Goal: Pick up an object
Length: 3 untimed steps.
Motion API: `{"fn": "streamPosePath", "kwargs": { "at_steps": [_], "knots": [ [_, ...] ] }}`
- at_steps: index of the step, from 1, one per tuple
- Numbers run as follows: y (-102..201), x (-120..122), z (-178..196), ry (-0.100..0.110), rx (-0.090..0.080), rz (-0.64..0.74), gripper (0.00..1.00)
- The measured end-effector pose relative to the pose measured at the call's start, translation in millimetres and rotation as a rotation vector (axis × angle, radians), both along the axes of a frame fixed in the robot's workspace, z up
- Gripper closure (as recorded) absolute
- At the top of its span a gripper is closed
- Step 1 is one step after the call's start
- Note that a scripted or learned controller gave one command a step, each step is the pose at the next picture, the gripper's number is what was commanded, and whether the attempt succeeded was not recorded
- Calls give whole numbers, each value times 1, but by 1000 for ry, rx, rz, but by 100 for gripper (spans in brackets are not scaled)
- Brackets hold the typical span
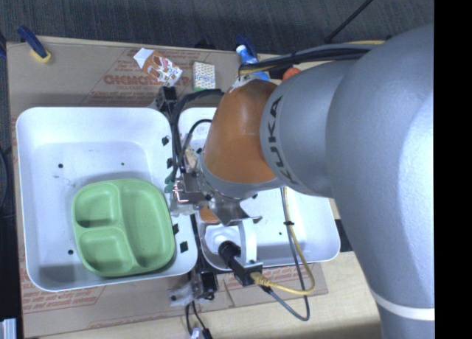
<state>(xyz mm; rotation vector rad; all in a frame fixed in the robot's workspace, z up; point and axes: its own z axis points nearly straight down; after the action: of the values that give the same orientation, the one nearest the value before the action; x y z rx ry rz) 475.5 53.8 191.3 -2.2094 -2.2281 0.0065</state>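
Observation:
A green divided plate (122, 225) lies in the left bin (44, 120), towards its front right. The grey arm with its orange band (240, 135) reaches over the right bin (318, 236) and hides most of it. The gripper (193, 201) hangs low at the right bin's left wall, close to the divider between the bins. A small orange thing (209, 215) peeks out just beneath the wrist, and a white round object (220, 242) sits in front of it. Whether anything is held is hidden by the wrist.
Two snack packets (158, 68) (204, 74) lie on the cardboard behind the bins. Blue clamps sit at the back left (35, 44) and back centre (245, 53). A yellow cable (289, 287) loops over the right bin's front edge.

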Motion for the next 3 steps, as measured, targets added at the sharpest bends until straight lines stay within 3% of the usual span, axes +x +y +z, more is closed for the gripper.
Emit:
{"fn": "streamPosePath", "kwargs": {
  "at_steps": [1, 2, 3],
  "knots": [
    [-35, 2, 7, -5, 0, -3, 100],
    [-86, 2, 44, -6, 0, -4, 100],
    [-86, 2, 44, -6, 0, -3, 0]
  ]
}}
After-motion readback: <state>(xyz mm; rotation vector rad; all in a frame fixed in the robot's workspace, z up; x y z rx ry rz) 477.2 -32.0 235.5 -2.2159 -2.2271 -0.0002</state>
